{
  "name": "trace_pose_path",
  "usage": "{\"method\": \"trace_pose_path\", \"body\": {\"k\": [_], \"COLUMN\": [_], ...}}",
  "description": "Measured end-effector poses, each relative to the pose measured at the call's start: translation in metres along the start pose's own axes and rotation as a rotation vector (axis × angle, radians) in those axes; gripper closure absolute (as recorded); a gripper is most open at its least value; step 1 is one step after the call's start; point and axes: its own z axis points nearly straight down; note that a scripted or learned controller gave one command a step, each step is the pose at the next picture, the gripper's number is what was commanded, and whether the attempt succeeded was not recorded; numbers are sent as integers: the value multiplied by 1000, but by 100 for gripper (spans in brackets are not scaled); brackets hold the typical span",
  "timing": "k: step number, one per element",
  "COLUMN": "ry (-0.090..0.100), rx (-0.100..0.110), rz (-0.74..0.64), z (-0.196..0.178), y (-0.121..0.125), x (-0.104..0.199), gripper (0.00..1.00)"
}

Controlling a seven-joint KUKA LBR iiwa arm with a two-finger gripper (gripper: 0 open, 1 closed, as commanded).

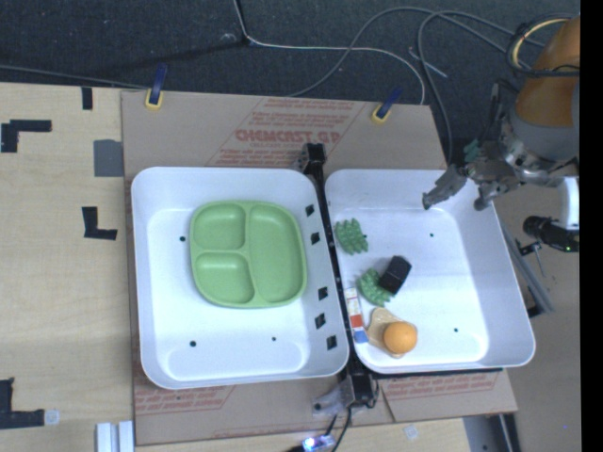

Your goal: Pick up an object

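Observation:
The right bin [471,281] holds a green leafy toy [351,236], a black block [394,273] resting on a second green piece [372,288], an orange ball [400,337] beside a tan piece [380,323], and a thin red, white and blue stick [354,313] by the left wall. My gripper [464,188] hovers over the bin's far right corner, well away from the objects. Its two fingers are spread apart, with nothing between them.
The left bin [160,252] carries a green divided plate [249,253]. Black clips line the divider between the bins. Cables trail across the dark floor behind the bench, and yellow clamps hold the cardboard's back edge.

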Motion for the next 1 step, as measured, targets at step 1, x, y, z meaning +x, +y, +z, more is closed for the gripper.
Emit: {"method": "trace_pose_path", "body": {"k": [1], "ry": [-3], "rx": [-13], "rz": [-4], "z": [-9], "y": [3], "x": [1], "gripper": [0]}}
